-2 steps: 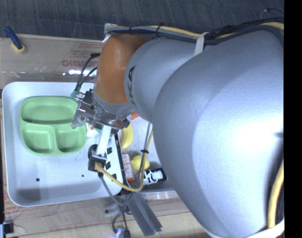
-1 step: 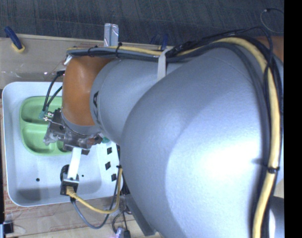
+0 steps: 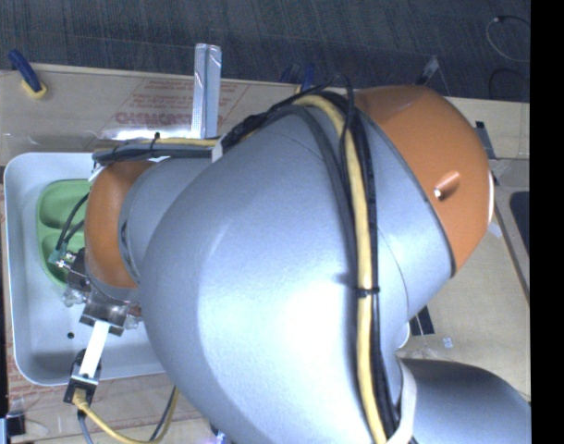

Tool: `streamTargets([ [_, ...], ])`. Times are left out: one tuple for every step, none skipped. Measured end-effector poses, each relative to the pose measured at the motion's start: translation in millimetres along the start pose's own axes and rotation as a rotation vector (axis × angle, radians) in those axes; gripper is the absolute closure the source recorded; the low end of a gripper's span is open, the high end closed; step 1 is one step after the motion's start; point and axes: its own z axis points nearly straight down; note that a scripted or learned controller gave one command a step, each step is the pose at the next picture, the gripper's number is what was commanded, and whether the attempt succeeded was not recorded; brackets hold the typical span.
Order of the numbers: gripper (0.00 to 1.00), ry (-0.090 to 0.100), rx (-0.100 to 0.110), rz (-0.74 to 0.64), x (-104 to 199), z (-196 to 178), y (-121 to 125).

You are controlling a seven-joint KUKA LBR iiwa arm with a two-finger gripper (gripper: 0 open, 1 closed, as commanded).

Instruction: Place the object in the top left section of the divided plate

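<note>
The grey arm with its orange band (image 3: 111, 220) fills most of the camera view and reaches over the left white bin (image 3: 23, 248). A green divided plate (image 3: 58, 209) lies in that bin at its left side, mostly hidden under the wrist; only its left rim and part of one section show. The gripper is hidden beneath the wrist hardware (image 3: 97, 308). I cannot see an object to be placed.
The left bin's front wall (image 3: 42, 368) and left wall are visible. A cardboard sheet (image 3: 157, 100) lies behind the bin with a silver upright bracket (image 3: 207, 91). Blue clamps (image 3: 25, 70) sit at the bench's back left corner. A yellow cable (image 3: 116, 428) trails by the front edge.
</note>
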Motion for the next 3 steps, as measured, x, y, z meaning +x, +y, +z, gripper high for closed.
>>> streamTargets([
  [0.00, -0.034, 0.058, 0.133, 21.1, -4.2, 20.0],
  [0.00, 0.001, 0.002, 0.102, 10.2, -27.8, 17.0],
  [0.00, 0.004, -0.003, -0.009, -3.9, -184.9, 65.1],
])
